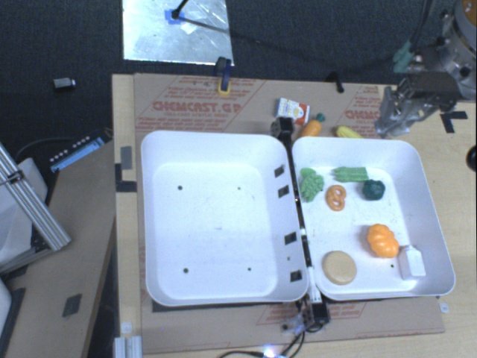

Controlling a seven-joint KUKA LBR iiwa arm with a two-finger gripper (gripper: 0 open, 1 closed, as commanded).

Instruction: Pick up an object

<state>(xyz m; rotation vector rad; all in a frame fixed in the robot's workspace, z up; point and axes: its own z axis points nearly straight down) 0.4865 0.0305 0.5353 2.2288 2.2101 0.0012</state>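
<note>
Counted two white bins: a left bin (216, 222) and a right bin (428, 222). In the right one, seven items: two green leafy pieces (311, 182) (350, 174), one dark green ball (373, 190), one pretzel (336, 198), one orange pumpkin (382, 240), one tan disc (340, 267), one white block (411, 262).

Six small items were seen in right bin (425, 171), below-left of gripper (393, 122): orange pumpkin (381, 240), tan disc (340, 266), pretzel (336, 198).

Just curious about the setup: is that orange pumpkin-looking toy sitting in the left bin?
No, the orange pumpkin lies in the right bin.
</note>
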